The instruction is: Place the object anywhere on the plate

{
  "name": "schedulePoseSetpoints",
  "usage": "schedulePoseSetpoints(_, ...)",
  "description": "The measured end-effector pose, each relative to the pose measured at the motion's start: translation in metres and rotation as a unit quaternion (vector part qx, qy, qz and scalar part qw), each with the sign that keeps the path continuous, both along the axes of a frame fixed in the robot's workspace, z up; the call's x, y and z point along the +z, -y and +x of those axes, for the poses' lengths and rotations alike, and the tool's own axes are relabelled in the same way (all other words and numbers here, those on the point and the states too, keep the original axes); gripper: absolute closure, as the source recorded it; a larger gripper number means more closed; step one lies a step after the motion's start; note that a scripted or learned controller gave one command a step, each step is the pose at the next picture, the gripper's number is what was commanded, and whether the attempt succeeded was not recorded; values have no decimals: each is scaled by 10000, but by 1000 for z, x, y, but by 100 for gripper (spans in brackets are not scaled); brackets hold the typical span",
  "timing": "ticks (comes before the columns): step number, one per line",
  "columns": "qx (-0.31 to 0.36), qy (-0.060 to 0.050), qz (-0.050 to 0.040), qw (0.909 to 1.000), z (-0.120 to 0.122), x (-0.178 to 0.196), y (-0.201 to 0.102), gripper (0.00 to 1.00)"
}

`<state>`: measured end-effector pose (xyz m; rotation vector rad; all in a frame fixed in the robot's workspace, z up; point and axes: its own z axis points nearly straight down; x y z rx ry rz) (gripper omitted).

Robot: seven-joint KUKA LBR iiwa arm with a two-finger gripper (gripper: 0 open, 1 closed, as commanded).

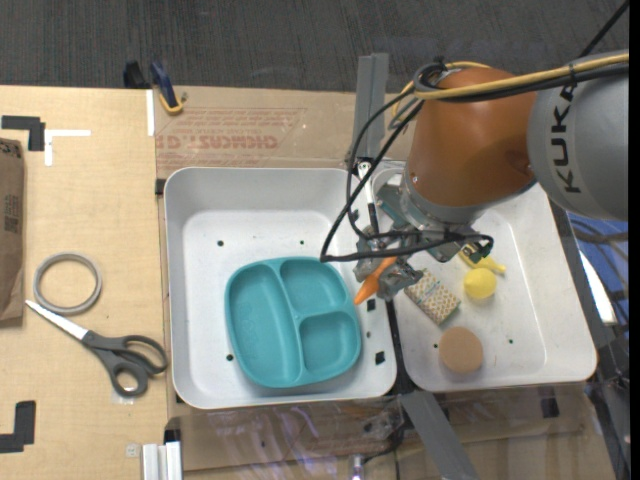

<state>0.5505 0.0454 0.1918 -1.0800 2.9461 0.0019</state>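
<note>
Gripper: the gripper [392, 266] hangs low under the orange wrist over the wall between the two bins; cables hide its tip, so I cannot tell how it is set

Object: an orange carrot-like piece [368, 283] slants just below the gripper, over the divide at the teal plate's right edge; whether it is gripped or merely lying there cannot be told

Handling: it looks like a light, stiff, smooth plastic toy, likely slippery and tapered; a hold across its thicker middle seems safest

Plate: the teal three-compartment plate [292, 320] lies in the left bin [200, 228], just beside the carrot

Right bin: the right bin [540, 353] holds a speckled block [434, 297], a yellow lemon-like toy [481, 282] and a brown round piece [461, 351]

Bench: scissors [110, 348] and a tape roll [67, 282] lie well apart on the left

Next: a short carry leftward over the plate should do
</note>
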Motion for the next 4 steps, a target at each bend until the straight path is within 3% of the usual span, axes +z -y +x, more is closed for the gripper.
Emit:
schedulePoseSetpoints(1,0,0,-1,10000,0,0,0,0)
schedulePoseSetpoints(2,-4,19,6,10000,1,10,0,100)
schedulePoseSetpoints(3,1475,-2,-7,9891,-41,-99,-58,100)
schedulePoseSetpoints(4,1359,-1,-7,9907,-72,0,22,100)
